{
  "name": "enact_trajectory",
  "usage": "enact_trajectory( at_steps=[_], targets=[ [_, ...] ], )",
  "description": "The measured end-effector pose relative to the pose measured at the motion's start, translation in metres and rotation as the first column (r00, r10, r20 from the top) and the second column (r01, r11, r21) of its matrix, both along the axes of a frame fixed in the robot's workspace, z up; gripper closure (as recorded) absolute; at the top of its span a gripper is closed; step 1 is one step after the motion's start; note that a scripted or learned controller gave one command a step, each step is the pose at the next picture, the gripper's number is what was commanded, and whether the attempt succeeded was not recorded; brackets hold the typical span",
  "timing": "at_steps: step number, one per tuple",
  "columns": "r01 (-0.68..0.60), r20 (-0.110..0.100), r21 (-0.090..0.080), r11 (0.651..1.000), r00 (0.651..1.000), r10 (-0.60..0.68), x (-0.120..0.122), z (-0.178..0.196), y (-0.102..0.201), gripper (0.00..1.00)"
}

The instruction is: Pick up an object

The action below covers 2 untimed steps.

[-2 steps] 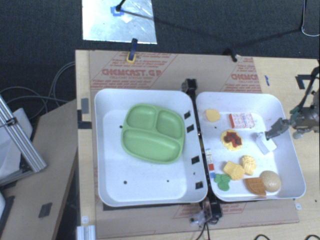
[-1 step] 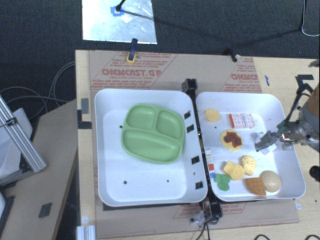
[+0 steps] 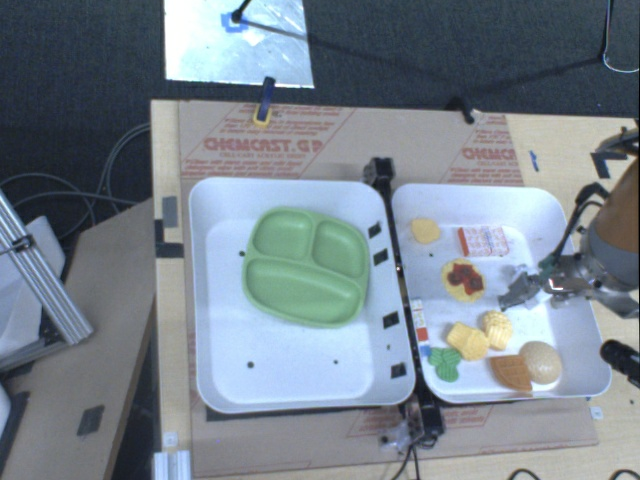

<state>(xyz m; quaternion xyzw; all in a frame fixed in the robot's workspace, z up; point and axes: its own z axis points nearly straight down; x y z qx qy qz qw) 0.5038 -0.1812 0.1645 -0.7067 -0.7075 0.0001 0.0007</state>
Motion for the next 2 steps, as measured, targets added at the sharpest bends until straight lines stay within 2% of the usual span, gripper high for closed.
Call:
enact_trajectory(
  at_steps=[2],
  targets=[
    [0.0, 0.0, 0.0, 1.0, 1.0, 0.0, -0.006, -0.082, 0.004, 0.0]
  ],
)
